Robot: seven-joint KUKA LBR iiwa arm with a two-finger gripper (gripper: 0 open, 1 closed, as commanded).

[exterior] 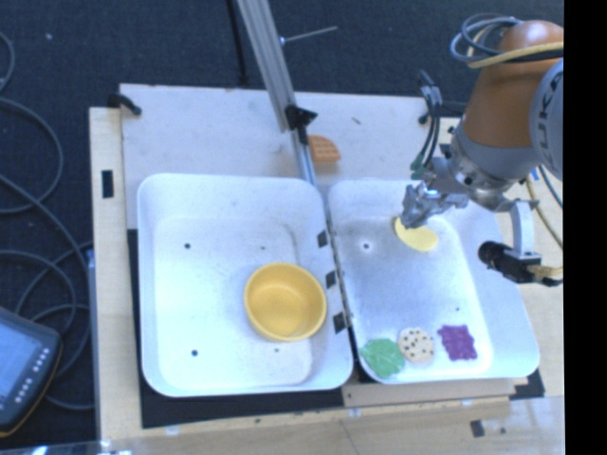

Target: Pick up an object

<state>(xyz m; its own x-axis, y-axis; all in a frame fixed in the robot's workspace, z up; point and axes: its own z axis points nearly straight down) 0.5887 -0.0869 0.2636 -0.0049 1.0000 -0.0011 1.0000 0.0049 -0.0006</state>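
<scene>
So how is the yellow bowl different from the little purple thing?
The yellow bowl is much bigger than the purple thing. The bowl is round and deep, standing upright with its opening up; the purple thing looks flat with bumpy edges. The bowl sits by itself in the left bin, while the purple thing lies in the right bin, in a row with a cookie and a green piece. Both rest on a bin floor.

The surface (204, 131) is a pale board carrying two white bins side by side, touching along their inner edges: the left bin (171, 254) and the right bin (493, 335). An orange object (324, 150) lies on the bare board just behind the bins, beside a slanting metal rail (270, 55).
</scene>
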